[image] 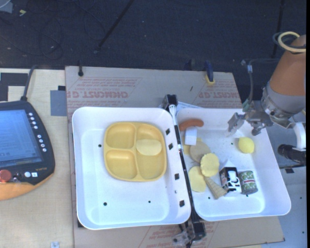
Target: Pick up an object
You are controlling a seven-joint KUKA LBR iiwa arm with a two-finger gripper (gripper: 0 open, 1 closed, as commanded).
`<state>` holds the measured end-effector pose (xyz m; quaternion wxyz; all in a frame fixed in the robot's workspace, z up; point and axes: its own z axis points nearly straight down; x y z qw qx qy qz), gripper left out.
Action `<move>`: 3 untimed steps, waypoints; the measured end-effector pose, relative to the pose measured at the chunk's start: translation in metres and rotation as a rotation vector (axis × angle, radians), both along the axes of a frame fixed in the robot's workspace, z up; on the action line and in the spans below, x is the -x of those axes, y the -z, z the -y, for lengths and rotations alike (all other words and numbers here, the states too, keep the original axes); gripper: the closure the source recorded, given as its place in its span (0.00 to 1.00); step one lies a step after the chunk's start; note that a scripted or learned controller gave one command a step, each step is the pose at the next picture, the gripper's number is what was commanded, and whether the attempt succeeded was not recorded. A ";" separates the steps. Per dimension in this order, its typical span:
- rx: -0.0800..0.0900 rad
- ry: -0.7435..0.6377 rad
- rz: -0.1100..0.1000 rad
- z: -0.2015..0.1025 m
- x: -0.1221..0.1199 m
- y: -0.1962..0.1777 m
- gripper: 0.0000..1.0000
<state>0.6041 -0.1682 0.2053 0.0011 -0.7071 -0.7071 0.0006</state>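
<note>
My gripper (245, 125) hangs over the far right part of the right bin (276, 203), open, with nothing between its fingers. A yellow lemon-like ball (246, 145) lies just below it, apart from the fingertips. Further left in that bin lie a reddish sausage (191, 123), a small white block (190, 136), a tan disc (198, 150), two yellow slices (210, 164) and a tan cone (215, 188). A black-and-white packet (229, 179) and a green can (247, 182) rest near the bin's front.
The left bin (88, 190) holds a yellow divided plate (125, 159) with a pale yellow piece (149, 147) in its upper right compartment. A teach pendant (15, 143) lies on the bench at far left. The bins' shared rim (178, 159) runs between them.
</note>
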 end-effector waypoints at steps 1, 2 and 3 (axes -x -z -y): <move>-0.002 0.002 -0.006 -0.016 0.026 0.045 0.00; 0.001 0.000 0.003 -0.015 0.048 0.091 0.00; 0.003 -0.004 0.005 0.023 -0.012 0.118 0.00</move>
